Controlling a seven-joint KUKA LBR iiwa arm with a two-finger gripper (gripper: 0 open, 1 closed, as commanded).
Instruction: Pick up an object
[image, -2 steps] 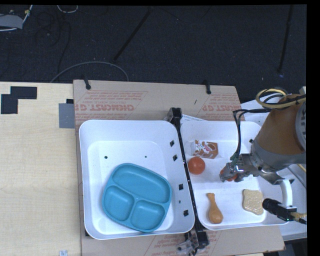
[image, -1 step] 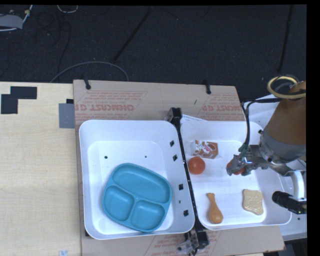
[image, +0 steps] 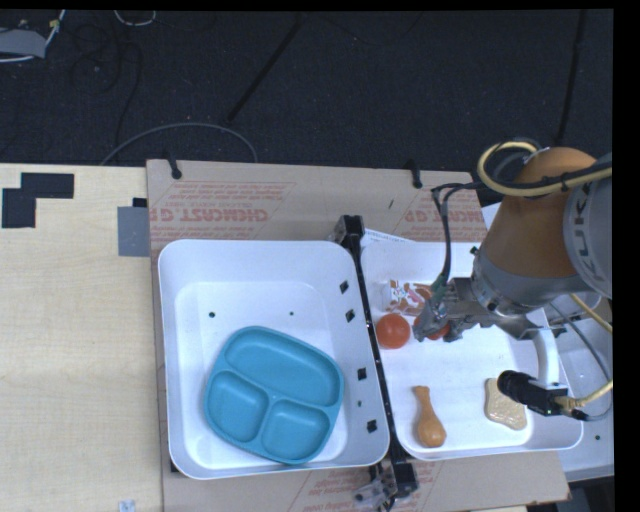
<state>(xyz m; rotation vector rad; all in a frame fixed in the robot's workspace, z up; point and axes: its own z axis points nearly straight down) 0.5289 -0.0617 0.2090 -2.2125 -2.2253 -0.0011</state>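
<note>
My gripper (image: 432, 322) hangs low over the right bin (image: 455, 440), near its left side. A round orange-red ball (image: 393, 330) lies just left of the fingertips, close to the divider between the bins. An orange drumstick-shaped toy (image: 428, 416) lies toward the bin's front. A tan slice-shaped piece (image: 505, 404) rests at the front right, partly behind a black part of the arm. A small red-and-white item (image: 404, 294) sits behind the ball. Nothing shows between the fingers.
The left bin (image: 190, 290) holds a blue divided plate (image: 273, 393). A black divider (image: 362, 330) runs between the bins. The arm's orange and grey body (image: 540, 235) looms over the right bin's back right, with cables around it.
</note>
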